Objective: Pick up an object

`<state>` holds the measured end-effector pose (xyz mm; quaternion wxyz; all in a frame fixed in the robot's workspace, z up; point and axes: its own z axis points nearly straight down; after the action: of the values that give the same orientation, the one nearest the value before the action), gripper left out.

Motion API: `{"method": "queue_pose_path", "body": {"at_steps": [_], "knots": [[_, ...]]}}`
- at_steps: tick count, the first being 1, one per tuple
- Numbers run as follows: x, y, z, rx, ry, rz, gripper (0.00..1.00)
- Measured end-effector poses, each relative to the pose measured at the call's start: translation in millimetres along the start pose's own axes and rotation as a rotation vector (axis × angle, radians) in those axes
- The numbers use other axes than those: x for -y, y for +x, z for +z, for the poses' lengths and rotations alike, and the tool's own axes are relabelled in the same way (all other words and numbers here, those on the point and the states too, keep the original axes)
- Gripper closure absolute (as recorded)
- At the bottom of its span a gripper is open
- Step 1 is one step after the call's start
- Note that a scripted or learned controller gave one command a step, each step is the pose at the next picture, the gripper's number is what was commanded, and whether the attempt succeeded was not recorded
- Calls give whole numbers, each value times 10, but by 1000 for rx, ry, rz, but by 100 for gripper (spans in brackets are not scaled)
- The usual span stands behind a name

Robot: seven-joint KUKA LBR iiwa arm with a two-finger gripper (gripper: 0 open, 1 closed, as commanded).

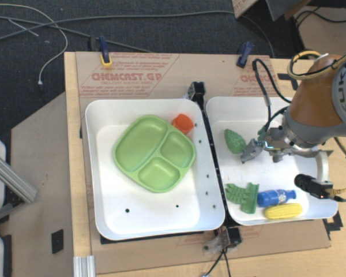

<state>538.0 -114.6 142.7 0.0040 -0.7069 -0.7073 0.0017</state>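
Observation:
In the right bin (219, 172), a green leafy toy (234, 141) lies at the upper left. My gripper (258, 151) hangs just to its right, close beside it, low over the bin floor. Nothing shows held in it. Along the bin's front lie a second green toy (242, 195), a blue bottle (275, 197) and a yellow corn cob (284, 212), close together. The grey arm with its orange band (312, 94) comes in from the right above the bin.
The left bin (98, 172) holds a green divided plate (154, 153) with a small orange object (183, 123) at its far right corner. Black cables (264, 82) trail over the right bin's back edge. A black clamp (196, 89) sits between the bins.

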Motion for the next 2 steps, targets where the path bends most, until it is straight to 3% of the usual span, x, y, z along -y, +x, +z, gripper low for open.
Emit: {"method": "queue_pose_path", "body": {"at_steps": [1, 2], "knots": [[10, 7, 533, 0, 0, 1, 0], [-11, 5, 389, 1, -8, 2, 100]]}}
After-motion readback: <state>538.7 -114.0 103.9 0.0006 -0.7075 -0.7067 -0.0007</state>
